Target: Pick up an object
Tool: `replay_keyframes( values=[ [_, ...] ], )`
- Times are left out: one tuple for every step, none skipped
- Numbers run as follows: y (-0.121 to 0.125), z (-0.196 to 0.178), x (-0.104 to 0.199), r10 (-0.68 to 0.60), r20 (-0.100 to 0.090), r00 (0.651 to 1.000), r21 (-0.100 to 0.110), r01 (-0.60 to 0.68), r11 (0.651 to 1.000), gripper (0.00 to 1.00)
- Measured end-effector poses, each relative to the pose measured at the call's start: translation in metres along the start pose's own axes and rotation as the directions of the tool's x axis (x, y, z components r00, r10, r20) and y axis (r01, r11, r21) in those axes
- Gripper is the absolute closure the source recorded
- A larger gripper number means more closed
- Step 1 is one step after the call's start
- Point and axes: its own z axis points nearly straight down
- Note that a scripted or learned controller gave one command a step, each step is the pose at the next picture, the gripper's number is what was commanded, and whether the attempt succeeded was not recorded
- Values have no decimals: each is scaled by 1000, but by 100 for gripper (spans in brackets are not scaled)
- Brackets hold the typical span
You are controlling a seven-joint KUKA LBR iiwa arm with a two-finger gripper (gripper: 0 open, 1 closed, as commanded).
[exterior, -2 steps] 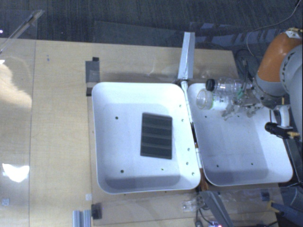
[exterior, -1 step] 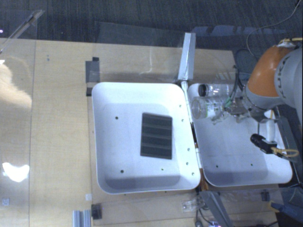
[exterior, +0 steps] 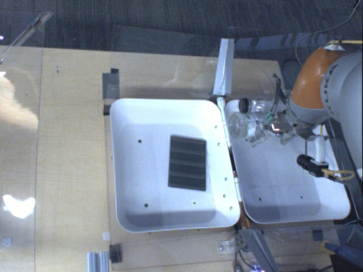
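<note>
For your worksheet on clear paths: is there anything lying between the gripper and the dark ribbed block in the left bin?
Yes. The gripper sits over the right bin, near a clear bottle. The dark ribbed block lies in the left bin. The bins' adjoining rims stand between them; nothing else visible does.

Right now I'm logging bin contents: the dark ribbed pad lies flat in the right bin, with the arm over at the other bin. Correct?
Not quite. The camera view shows the dark ribbed pad lying flat in the left bin, while the arm is at the right bin.
</note>
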Motion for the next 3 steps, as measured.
replay_keyframes(
  values=[
    [8,1,2,-28,3,1000,29,28,999,0],
    [10,1,3,-24,5,1000,36,24,999,0],
    [9,1,2,-96,2,995,42,96,995,0]
  ],
)
